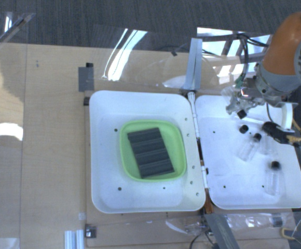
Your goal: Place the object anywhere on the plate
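Two shallow white bins sit side by side. Left of centre, a dark grey ribbed rectangular block (150, 152) lies tilted on the lime-green square plate (178, 145) in the left bin (101, 139). At upper right, the gripper (237, 108) hovers over the right bin (218, 185); its state cannot be told.

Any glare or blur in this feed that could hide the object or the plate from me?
Camera view: window glare streaks the bench behind the left bin; the green plate and its dark ridged block read sharp; clear bottles in the right bin wash out against white; the hand is small and soft.
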Robot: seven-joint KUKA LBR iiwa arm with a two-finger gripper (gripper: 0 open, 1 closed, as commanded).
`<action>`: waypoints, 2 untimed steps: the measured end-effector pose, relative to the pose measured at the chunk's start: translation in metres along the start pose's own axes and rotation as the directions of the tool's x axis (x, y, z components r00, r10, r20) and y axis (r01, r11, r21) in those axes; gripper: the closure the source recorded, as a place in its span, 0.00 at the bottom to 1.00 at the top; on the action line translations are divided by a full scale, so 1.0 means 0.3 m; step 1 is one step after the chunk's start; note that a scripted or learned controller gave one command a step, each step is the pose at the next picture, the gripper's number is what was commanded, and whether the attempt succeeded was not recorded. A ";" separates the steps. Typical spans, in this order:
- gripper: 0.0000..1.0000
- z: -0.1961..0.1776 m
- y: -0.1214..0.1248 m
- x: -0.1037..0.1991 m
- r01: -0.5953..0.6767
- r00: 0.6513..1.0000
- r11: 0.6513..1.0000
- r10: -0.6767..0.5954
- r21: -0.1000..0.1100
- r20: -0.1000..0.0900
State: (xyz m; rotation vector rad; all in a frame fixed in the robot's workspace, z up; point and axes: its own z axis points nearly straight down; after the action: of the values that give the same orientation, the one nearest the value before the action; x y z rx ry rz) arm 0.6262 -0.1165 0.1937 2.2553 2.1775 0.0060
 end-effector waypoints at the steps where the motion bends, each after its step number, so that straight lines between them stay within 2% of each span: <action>1: 1.00 0.027 -0.177 0.139 0.099 0.995 0.995 -0.099 0.003 -0.003; 2: 1.00 -0.042 -0.182 0.365 0.258 0.966 0.966 -0.258 -0.001 -0.003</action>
State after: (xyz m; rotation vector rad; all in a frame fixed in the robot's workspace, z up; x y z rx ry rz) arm 0.5753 -0.0050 0.2057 1.9535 2.4529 0.0086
